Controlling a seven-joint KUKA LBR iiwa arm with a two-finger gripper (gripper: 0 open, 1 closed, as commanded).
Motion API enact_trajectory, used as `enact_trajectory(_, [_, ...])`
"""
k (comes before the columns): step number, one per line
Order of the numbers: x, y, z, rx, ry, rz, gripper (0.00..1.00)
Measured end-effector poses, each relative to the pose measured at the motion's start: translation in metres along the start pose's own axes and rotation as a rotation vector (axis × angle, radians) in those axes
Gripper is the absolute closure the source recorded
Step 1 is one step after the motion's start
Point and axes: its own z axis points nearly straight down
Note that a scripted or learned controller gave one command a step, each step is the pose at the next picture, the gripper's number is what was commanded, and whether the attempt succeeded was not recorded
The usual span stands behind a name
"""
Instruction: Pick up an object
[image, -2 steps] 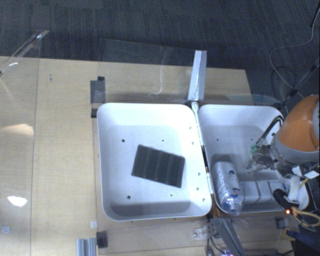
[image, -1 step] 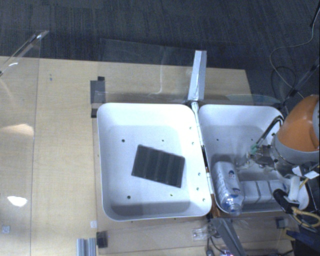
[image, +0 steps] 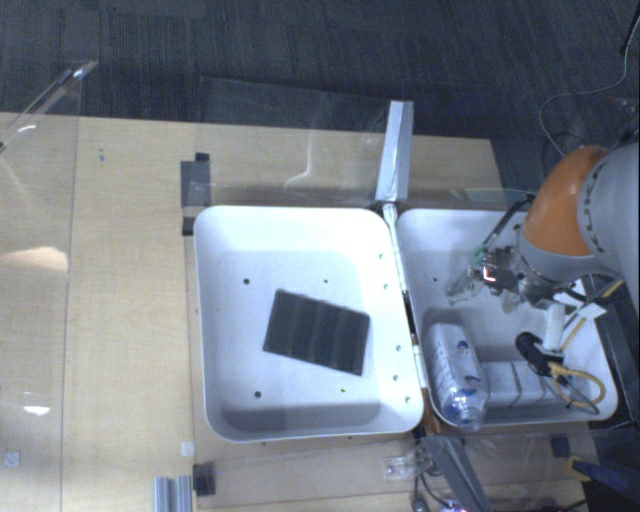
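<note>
Bench (image: 100, 300): pale wood, bearing two white bins side by side.
Left bin (image: 215, 250): shallow, with rounded corners; it holds one thing.
Pad (image: 317, 332): dark, ribbed and rectangular. It lies flat just toward 5 o'clock of the left bin's centre, skewed so its long edge runs from 10 to 4 o'clock, and it touches no wall.
Right bin (image: 440, 250): its left wall is just beside the left bin's right wall.
Bottle (image: 455, 375): clear plastic, on its side at 7 o'clock in the right bin. It runs lengthwise from 12 to 6 o'clock along the left wall.
Block (image: 515, 385): grey and low, at 3 o'clock of the bottle and just beside it. It is too blurred to name further.
Post (image: 395, 150): a grey metal strip at 12 o'clock, rising from the seam between the bins.
Arm (image: 615, 215): grey, entering from 3 o'clock.
Band (image: 560, 215): orange, above the right bin's 2 o'clock corner.
Gripper (image: 482, 276): over the right bin at 11 o'clock of its centre. It is at 12 o'clock of the bottle and apart from it.
Grip state: not readable from this slant; nothing is seen held.
</note>
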Motion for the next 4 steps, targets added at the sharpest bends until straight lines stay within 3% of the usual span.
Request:
enact_trajectory(1, [-0.036, 0.073, -0.063, 0.003, -0.002, -0.052, 0.00])
enact_trajectory(2, [-0.014, 0.001, 0.000, 0.001, 0.000, -0.329, 0.00])
enact_trajectory(3, [0.051, 0.044, 0.001, 0.002, 0.002, -0.364, 0.00])
enact_trajectory(4, [0.007, 0.094, -0.065, 0.002, -0.001, -0.365, 0.00])
